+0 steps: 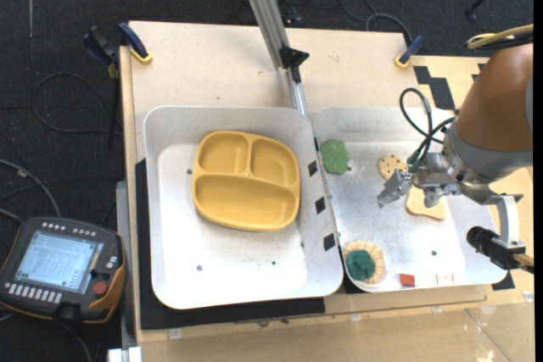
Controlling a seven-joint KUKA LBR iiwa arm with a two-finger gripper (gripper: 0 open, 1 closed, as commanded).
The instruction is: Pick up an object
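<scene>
**Bench and floor around it**

A pale bench top [221, 68] is seen from above, w/ dark carpet floor [59, 123] on the left and along the top. Black cables [51, 106] are strewn over the carpet at left and in a tangle at top centre. Two clamps w/ yellow tips are fixed at the bench's far corners, one at left [134, 45], one at right [408, 52]. A grey metal pole [263, 0] is slanted across the far edge. A handheld control pad w/ lit screen [59, 267] is lying on the floor, bottom left. Black tape marks [434, 85] are stuck on the bench at right. Light is even, no hard shadows.
</scene>
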